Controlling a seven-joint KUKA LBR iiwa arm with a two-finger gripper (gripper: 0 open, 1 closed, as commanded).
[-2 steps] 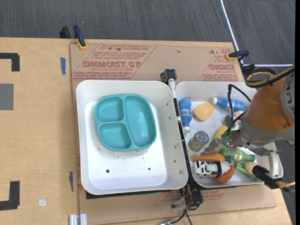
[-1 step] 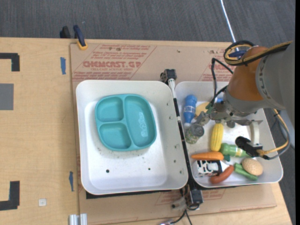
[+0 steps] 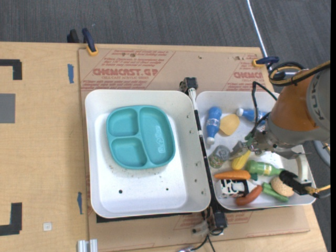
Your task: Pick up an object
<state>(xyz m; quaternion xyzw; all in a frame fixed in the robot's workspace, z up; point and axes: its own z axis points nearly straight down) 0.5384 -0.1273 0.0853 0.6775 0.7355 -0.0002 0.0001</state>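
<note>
The arm [image 3: 302, 112] comes in from the right, its orange band sitting over the far side of the right bin [image 3: 299, 199]. The gripper [image 3: 245, 147] is down low in that bin, right above a small yellow banana-shaped toy [image 3: 240, 160], and from here I cannot tell how its jaws are set or whether it is touching anything.

The 2 white bins lie side by side on a cardboard sheet [image 3: 131, 67] printed with red lettering. The left bin [image 3: 152, 193] carries a teal divided plate [image 3: 140, 137] with 3 compartments, lying flat toward its back left part.

All the loose things are in the right bin. A blue bottle [image 3: 212, 122] lies near the bin's left wall, with a pale yellow round piece [image 3: 229, 124] just beside it. Another small blue and white item [image 3: 247, 112] lies near the back. A grey-green lump [image 3: 219, 155] is just left of the yellow toy. In front of the gripper are a green bottle [image 3: 264, 168], an orange carrot [image 3: 232, 176], a red sausage [image 3: 249, 195] and a tan bun-like piece [image 3: 280, 187], all packed close together.
</note>
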